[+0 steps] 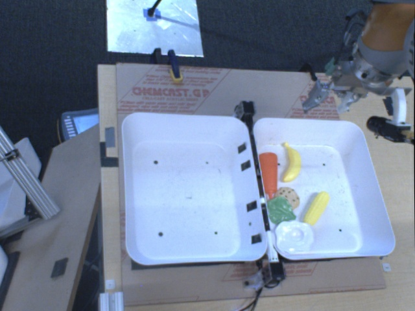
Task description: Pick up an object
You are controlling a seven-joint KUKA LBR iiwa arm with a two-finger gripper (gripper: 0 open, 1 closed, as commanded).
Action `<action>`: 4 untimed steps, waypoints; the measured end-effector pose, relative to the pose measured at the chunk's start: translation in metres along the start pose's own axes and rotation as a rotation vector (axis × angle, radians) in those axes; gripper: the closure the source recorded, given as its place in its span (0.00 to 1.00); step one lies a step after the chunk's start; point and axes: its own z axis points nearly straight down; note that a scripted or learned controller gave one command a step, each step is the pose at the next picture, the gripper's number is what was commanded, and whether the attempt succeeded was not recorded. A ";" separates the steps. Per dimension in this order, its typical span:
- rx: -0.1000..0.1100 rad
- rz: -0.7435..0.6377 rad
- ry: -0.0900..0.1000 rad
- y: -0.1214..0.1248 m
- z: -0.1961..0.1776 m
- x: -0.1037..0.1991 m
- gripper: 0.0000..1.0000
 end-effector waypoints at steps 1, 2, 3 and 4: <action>0.014 0.007 0.002 -0.079 0.097 -0.029 0.00; -0.019 -0.001 -0.007 -0.025 -0.047 -0.056 0.00; -0.006 -0.004 -0.003 -0.027 -0.050 -0.054 1.00; -0.002 -0.010 0.003 -0.008 -0.048 0.036 1.00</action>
